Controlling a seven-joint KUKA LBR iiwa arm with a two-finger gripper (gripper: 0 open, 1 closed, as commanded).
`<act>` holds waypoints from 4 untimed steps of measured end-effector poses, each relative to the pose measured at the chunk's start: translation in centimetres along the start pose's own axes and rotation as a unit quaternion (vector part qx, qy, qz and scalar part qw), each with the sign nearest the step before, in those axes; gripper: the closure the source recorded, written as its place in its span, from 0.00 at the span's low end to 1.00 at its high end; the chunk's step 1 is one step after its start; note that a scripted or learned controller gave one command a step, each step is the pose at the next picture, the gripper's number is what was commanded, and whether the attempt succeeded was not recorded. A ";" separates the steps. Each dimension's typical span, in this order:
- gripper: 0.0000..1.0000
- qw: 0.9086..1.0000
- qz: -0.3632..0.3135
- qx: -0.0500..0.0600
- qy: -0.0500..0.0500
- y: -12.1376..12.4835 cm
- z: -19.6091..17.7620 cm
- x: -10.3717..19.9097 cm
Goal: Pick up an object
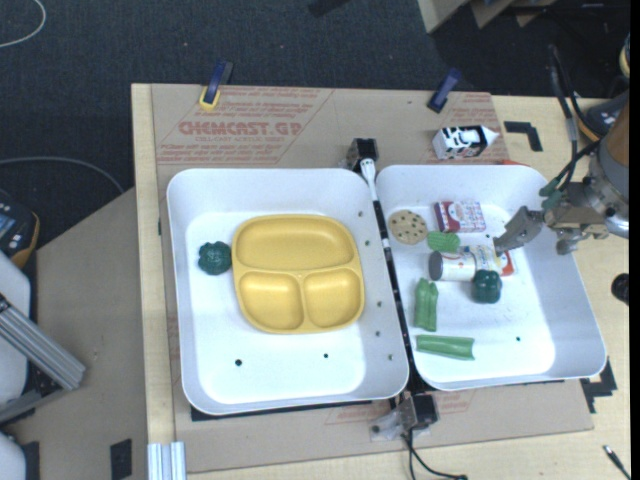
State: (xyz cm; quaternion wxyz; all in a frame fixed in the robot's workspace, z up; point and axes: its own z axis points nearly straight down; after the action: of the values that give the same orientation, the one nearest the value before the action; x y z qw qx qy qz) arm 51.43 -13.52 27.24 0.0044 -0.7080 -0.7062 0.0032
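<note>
Red print reading "CHEMCAST GP" runs across the brown sheet covering the worktop (300, 118). The left bin (190, 298) holds a yellow divided plate (297, 271) and a dark green broccoli toy (213, 257) just beside it. The right bin (560, 318) holds a cookie (406, 225), a small red-and-white carton (458, 214) whose label is too small to read, and green toy vegetables (427, 305). The gripper (520, 230) hangs over this bin's right part, near the carton; whether it is wide or narrow cannot be told.

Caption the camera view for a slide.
Gripper hovers over the right bin of toy food; yellow tray in the left bin.
</note>
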 end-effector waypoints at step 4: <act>0.00 1.000 -0.001 -0.002 0.000 0.5 14.6 0.3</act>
State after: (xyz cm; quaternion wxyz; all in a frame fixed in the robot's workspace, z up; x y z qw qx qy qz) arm 51.82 -13.24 12.60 0.0035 -0.7075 -0.7067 0.0017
